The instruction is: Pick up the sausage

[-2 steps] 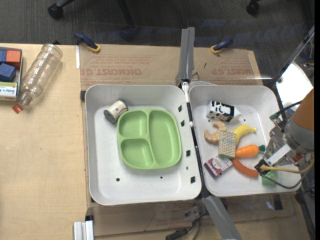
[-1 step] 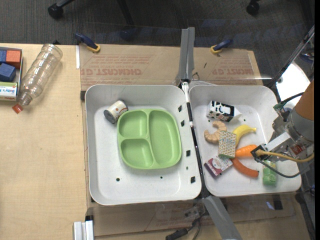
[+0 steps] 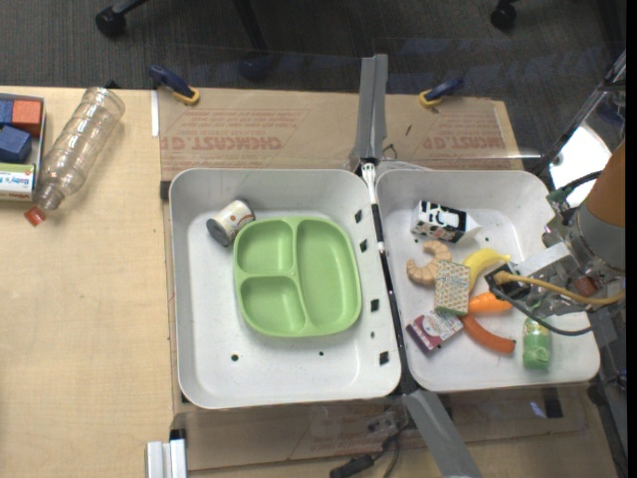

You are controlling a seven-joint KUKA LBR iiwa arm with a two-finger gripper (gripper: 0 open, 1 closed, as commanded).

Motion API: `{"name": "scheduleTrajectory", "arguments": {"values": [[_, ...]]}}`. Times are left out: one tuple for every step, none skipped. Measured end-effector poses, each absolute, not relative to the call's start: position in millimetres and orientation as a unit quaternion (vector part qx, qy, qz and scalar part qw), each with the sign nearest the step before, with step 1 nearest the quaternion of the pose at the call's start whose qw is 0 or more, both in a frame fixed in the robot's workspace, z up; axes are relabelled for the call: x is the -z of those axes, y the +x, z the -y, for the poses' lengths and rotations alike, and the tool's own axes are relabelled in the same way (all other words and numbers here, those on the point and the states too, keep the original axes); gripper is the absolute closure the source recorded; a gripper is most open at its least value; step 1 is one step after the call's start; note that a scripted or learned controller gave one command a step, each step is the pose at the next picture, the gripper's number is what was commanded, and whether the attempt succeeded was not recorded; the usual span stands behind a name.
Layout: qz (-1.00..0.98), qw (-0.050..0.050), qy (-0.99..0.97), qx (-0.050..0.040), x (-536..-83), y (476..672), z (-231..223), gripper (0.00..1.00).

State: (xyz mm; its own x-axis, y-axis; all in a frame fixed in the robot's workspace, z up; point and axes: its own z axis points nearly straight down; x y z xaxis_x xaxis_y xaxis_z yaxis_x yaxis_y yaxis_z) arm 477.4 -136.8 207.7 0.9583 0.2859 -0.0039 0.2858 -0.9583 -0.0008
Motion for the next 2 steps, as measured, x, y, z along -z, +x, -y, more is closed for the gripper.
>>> {"name": "scheduleTrajectory", "arguments": {"values": [[0.147,0.000,-0.989,-0.0044,-215.3,477.7,137.2,1.00],[0.149,0.000,-0.989,-0.0067,-223.1,478.0,137.7,1.00]]}}
